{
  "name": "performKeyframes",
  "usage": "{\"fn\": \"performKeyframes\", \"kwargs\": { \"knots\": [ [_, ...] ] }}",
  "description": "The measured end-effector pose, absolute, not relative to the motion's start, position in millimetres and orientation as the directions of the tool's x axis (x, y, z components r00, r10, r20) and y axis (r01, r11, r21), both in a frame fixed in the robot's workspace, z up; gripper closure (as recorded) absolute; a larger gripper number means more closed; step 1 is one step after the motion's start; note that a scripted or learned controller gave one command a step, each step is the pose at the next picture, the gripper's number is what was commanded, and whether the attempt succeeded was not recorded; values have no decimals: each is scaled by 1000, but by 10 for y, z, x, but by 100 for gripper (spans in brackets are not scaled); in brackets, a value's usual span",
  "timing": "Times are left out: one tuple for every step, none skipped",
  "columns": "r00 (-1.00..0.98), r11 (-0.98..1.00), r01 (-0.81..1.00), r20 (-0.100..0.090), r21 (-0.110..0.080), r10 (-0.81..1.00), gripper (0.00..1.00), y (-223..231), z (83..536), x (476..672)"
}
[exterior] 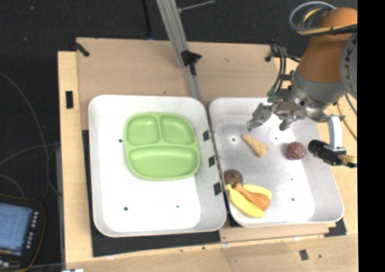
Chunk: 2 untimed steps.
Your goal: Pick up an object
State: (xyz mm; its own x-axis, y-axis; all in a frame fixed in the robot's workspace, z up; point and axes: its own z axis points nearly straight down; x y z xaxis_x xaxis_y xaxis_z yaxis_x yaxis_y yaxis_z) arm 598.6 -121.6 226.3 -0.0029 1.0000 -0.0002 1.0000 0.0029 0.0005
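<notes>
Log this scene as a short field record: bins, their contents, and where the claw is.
left bin: green divided plate
right bin: waffle cone, dark purple round item, brown round item, banana, orange carrot-like piece
near-edge cluster: banana, orange piece and brown item lie together
claw: fingers spread, over right bin's far end, above the cone, holding nothing

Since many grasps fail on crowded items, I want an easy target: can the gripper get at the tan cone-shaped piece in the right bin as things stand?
Probably yes. The gripper hangs just above the tan cone, which lies alone on the right bin floor, apart from the dark round piece and the banana pile.
</notes>
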Motion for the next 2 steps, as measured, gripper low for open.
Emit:
{"fn": "performKeyframes", "kwargs": {
  "knots": [
    [-2,2,1000,0,1,1000,0,-1216,2263,5987],
    [1,-1,1000,-1,-4,1000,0,-1320,1772,5942]
  ]
}}
